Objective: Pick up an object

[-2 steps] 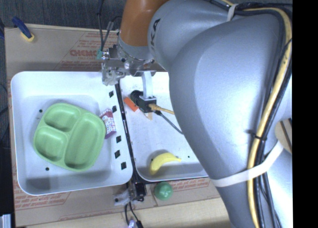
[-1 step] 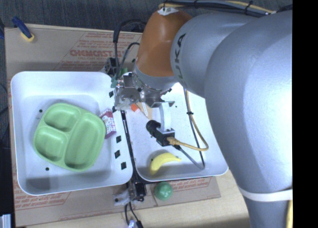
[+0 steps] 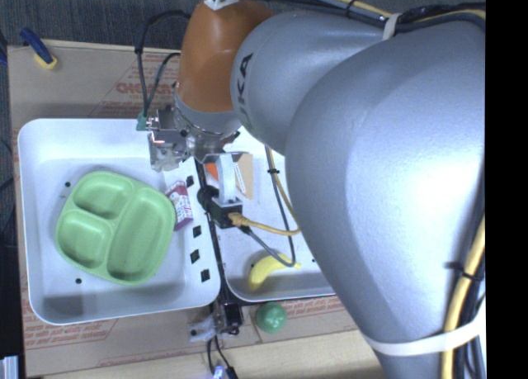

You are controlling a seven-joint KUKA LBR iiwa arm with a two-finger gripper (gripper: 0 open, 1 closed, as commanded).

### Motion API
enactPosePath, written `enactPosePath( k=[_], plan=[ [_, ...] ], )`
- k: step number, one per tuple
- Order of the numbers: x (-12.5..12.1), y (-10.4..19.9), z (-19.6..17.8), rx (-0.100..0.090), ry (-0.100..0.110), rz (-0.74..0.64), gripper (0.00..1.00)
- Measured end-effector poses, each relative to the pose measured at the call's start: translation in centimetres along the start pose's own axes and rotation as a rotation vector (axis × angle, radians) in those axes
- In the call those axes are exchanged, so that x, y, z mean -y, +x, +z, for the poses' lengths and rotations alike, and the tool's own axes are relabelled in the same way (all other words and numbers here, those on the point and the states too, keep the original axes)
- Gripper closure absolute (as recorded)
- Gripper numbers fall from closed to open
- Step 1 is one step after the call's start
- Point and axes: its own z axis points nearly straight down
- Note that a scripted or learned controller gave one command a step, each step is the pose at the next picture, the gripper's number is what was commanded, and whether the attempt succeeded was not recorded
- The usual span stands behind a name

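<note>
My gripper [image 3: 167, 154] hangs low over the left bin [image 3: 37, 204], near its back right corner, under the orange wrist band. Just below it lies a small dark red packet [image 3: 181, 204] against the right side of a green divided plate [image 3: 115, 225]. The gripper's body hides the fingertips, and nothing shows between them. In the right bin [image 3: 280, 291] a yellow banana-like object [image 3: 264, 270] lies near the front wall, and an orange and white box [image 3: 231, 175] sits partly under the arm.
A green ball [image 3: 270, 317] rests on the bench outside the bins, in front of the right one. A blue and yellow clamp [image 3: 39, 49] sits at the bench's far left corner. The big grey arm covers most of the right bin.
</note>
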Motion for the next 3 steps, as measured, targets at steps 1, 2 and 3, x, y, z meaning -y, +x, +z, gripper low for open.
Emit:
enactPosePath(
  k=[1,2,3],
  plan=[
    [7.5,2.1,-1.4,0.001,0.000,-0.001,1.00],
    [10.7,8.2,-1.9,0.000,0.000,-0.003,1.00],
    [11.2,10.6,-6.0,-0.002,-0.005,0.001,1.00]
  ],
)
